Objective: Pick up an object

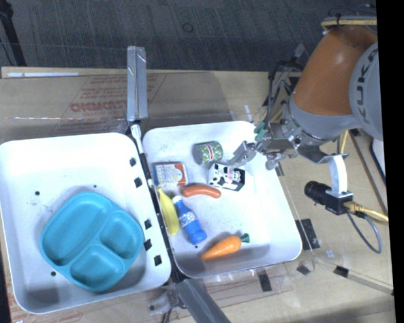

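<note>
One arm, end effector over right bin

Robotics lab: KUKA arm is reaching over a bench carrying two white bins, w/ loose cabling trailing alongside.

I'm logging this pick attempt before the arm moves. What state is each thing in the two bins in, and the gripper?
gripper: over the right bin's upper right, nothing seen held
green can: on its side
black-and-white cow toy: lying just below the gripper
sausage: lying flat
blue bottle: on its side
banana: lying along the left wall
carrot: lying flat
red-and-white packet: lying flat
blue divided plate: right way up, in the left bin
</note>
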### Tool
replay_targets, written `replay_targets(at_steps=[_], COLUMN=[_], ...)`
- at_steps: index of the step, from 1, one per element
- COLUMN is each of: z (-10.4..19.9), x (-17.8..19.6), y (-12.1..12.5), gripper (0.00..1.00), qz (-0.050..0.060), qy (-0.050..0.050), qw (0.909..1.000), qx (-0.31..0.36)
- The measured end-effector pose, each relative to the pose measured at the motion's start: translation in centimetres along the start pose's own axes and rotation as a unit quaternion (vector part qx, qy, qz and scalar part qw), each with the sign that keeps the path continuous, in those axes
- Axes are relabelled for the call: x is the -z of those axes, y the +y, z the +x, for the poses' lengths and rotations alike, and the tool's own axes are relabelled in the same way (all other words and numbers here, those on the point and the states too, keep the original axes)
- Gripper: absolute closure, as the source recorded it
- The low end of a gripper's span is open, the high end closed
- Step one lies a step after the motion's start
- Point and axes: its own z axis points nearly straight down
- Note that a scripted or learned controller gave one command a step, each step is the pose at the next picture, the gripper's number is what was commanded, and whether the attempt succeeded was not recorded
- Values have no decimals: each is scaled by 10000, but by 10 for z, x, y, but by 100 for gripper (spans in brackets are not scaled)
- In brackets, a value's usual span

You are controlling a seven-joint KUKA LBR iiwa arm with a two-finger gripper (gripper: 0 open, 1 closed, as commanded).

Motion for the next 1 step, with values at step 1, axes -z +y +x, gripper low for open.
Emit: replay_targets(at_steps=[1], z=[-3], x=[-155], y=[17], gripper=[0], qz=[11], qy=[4], qw=[9989], qx=[469])
